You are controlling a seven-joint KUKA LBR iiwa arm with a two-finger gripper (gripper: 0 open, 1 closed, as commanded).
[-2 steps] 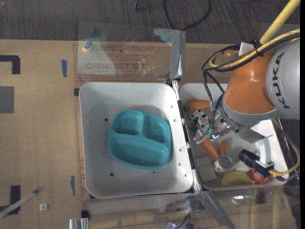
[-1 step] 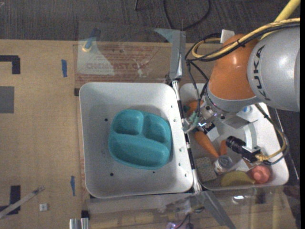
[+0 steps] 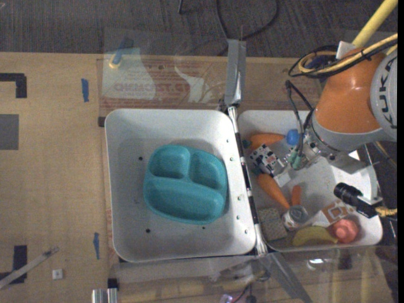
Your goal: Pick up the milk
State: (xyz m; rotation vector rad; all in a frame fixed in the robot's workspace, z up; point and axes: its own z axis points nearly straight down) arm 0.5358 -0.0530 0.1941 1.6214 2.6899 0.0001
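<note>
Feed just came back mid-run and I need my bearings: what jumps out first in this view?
The teal divided plate lies alone in the left bin. At the right, the grey and orange arm hangs over the crowded right bin, its gripper low near the small milk carton. Carrots and a yellow banana lie among the clutter there.

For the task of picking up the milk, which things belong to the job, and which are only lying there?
Job: milk carton; gripper; right bin.

Lying about: carrots; banana; pink toy; teal divided plate in left bin.
</note>
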